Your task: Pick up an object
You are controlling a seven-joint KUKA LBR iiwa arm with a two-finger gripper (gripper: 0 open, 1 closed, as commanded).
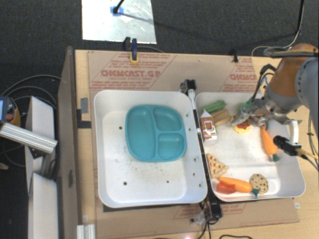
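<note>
Cookie (258, 182) and carrot (234, 184) at the right bin's (291, 183) near edge.
Gripper (245, 117) is down at the far side over a small red-yellow toy (242, 128); its pincer's state I cannot tell. Teal plate (155, 133) fills the left bin (112, 183).

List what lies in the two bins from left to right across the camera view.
Teal divided plate → milk carton → pizza slice → cookie → carrot.
</note>
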